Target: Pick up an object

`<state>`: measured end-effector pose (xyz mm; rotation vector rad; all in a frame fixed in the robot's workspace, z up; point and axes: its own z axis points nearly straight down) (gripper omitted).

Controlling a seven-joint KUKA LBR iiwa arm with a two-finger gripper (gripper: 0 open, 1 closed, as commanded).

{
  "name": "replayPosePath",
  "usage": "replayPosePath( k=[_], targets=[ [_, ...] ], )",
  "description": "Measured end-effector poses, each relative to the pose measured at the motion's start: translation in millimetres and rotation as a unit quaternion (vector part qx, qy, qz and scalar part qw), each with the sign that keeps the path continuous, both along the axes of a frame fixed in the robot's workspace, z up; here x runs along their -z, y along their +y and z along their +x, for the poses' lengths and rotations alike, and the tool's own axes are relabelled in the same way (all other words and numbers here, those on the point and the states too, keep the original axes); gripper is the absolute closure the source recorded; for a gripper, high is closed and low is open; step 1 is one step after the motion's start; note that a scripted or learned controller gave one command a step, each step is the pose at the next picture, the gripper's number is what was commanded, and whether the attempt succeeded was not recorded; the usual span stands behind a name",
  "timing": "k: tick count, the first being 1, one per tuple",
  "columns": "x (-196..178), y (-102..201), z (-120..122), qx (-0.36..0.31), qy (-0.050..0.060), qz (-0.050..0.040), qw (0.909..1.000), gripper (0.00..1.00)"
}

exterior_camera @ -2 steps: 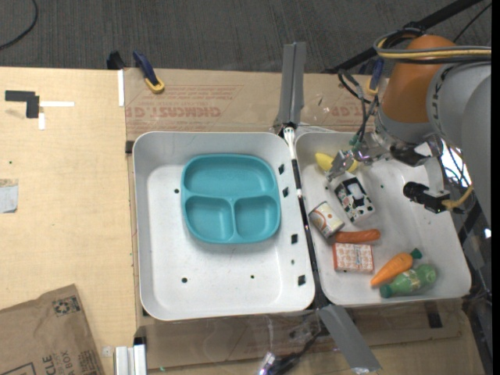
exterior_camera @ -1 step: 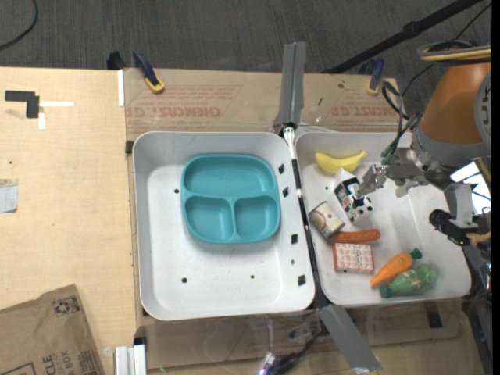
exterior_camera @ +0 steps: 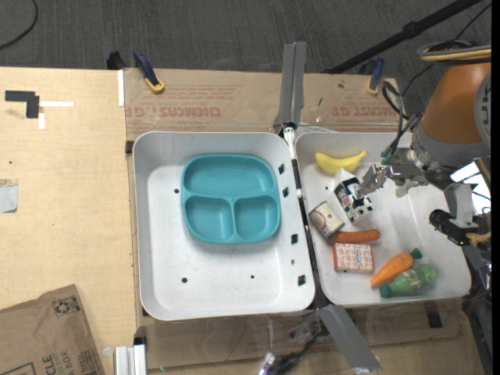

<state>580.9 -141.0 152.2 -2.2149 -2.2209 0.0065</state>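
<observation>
Camera view gives you both white bins side by side on the bench: the left bin (exterior_camera: 148, 233) holds a teal divided plate (exterior_camera: 231, 198) lying flat toward its far half, and the right bin (exterior_camera: 449, 283) holds all the loose objects. At the far end of the right bin you have a yellow banana (exterior_camera: 341, 161). Just near of it sits a small black-and-white object (exterior_camera: 350, 197), and to the near left of that a small tilted can (exterior_camera: 326, 219). An orange-red sausage-shaped piece (exterior_camera: 359, 237) lies across the middle of the bin, with a flat red-and-white box (exterior_camera: 353, 257) just near of it, close enough that they may touch. Toward the near right corner you see an orange carrot (exterior_camera: 393, 267) lying at a slant, and a green bottle (exterior_camera: 409, 281) right against it on the near side. The arm (exterior_camera: 461, 100) comes in from the right, its orange band over the far right corner of the right bin. The gripper (exterior_camera: 373, 180) reaches left over the bin, its tip just right of the black-and-white object and near of the banana. You cannot tell from this angle how wide the pincer stands, and nothing can be seen gripped in it. A brown cardboard piece (exterior_camera: 47, 330) lies on the bench at the near left.
</observation>
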Motion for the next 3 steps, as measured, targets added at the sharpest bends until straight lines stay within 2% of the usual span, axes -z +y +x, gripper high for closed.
replayPosePath(
  k=[1, 2, 3],
  targets=[
    [63, 29, 53, -0.071, -0.002, -0.0003, 0.9974, 0.00],
    [57, 27, 53, -0.069, 0.000, -0.0003, 0.9976, 1.00],
    [-44, 75, 79, -0.073, -0.001, -0.0007, 0.9973, 1.00]
  ],
)
